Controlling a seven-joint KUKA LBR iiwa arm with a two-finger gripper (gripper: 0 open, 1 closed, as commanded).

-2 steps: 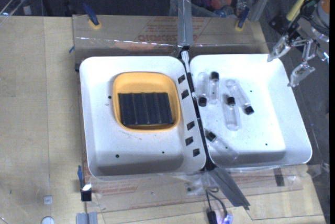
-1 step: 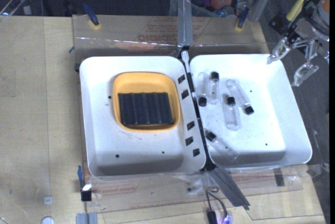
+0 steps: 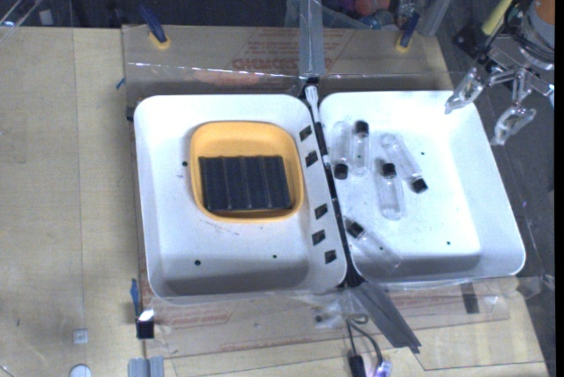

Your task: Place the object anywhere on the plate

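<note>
The two-finger metal end effector (image 3: 486,108), fingers spread and holding nothing, hovers over the right white bin's (image 3: 493,225) far corner; it should descend squarely over one clear plastic black-capped vial (image 3: 407,166) lying below-left, the yellow square plate (image 3: 204,142) farther left.

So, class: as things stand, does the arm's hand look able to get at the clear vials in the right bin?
Probably yes: the hand hovers at the right bin's far right corner, and the vials lie uncovered below.
</note>
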